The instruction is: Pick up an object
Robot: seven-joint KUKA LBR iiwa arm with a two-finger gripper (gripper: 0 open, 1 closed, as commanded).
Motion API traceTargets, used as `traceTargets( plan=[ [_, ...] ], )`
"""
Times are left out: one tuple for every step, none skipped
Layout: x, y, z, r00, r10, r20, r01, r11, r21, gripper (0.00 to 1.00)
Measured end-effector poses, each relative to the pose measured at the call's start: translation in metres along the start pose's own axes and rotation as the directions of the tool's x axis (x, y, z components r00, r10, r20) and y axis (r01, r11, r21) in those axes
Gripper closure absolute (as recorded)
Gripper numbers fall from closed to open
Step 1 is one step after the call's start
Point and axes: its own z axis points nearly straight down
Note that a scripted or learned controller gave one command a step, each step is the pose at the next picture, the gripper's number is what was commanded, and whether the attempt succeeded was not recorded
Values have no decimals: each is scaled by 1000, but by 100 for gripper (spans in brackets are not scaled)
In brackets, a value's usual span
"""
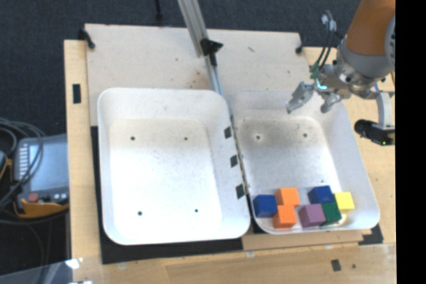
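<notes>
My gripper hangs open over the far edge of the right bin, its two grey fingers spread apart with nothing between them. Several small blocks lie clustered at the near edge of that bin: a blue block, an orange block, a purple block, a green block, a second blue block and a yellow block. The gripper is well away from them, toward the far right of the bin.
The left bin lies beside the right one. A slanted aluminium post rises from the far side between the bins. The bench's bare wood runs behind both bins. Cables and a pendant lie at the left.
</notes>
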Motion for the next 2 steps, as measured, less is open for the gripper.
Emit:
traceTargets(
  plan=[
    [0, 1, -3, 1000, -2, 2, 2, 1000, -4, 0],
    [7, 1, 55, 1000, -4, 2, 4, 1000, 0, 0]
  ],
)
